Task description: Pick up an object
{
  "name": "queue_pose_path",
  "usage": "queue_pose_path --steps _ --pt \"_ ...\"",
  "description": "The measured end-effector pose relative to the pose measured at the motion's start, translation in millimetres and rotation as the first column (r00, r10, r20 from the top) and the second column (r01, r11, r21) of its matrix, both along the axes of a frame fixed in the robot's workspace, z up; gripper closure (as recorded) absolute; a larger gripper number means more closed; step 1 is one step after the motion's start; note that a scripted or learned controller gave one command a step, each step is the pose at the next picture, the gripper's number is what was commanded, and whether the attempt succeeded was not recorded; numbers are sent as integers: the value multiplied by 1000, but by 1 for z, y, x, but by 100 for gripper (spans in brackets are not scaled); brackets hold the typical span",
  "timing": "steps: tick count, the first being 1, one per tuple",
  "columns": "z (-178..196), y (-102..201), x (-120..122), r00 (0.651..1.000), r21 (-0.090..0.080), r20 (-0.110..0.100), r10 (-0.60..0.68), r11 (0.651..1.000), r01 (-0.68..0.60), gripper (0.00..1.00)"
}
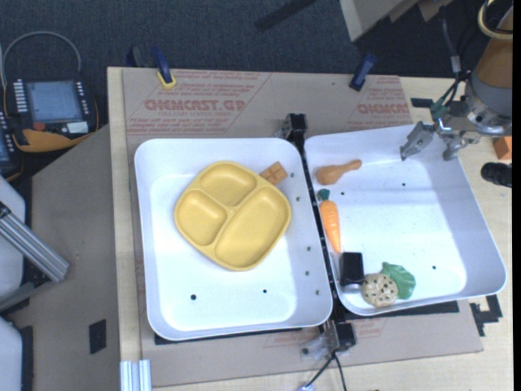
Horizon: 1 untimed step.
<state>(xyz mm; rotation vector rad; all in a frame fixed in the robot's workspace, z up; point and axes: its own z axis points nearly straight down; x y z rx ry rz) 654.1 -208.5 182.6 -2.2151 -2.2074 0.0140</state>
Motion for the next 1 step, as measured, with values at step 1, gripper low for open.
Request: queue_pose_path --steps 1 --pt "10 1 3 1000 -4 16 4 1000 -4 0"
